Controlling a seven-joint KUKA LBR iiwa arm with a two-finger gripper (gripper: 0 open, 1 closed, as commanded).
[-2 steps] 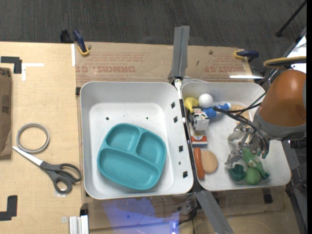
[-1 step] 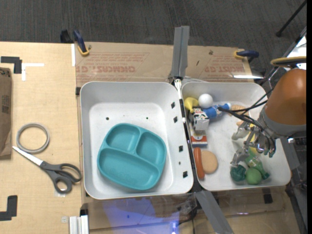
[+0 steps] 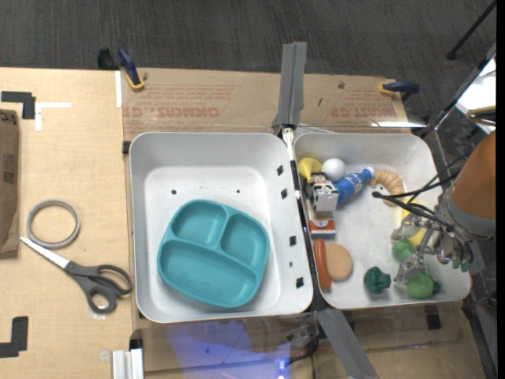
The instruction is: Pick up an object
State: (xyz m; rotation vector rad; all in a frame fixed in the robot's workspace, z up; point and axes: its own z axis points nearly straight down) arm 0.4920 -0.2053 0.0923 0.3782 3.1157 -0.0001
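Observation:
The right bin (image 3: 359, 137) holds several toy foods: a dark green broccoli piece (image 3: 377, 280), a pale green piece (image 3: 424, 287), a green piece (image 3: 402, 250), a tan oval (image 3: 339, 262), a red sausage (image 3: 319, 264), a blue bottle (image 3: 353, 184), a white ball (image 3: 334, 167), a yellow piece (image 3: 309, 167) and a tan curved piece (image 3: 389, 181). My gripper (image 3: 417, 259) hangs low over the bin's right front corner. It is between the green piece and the pale green piece. Nothing is visibly held in it.
The left bin (image 3: 205, 139) holds a teal divided plate (image 3: 213, 253). A small printed carton (image 3: 323, 194) stands by the divider between the bins. Scissors (image 3: 87, 275) and a tape roll (image 3: 54, 222) lie on the bench at the left. Black cables (image 3: 410, 198) cross the right bin.

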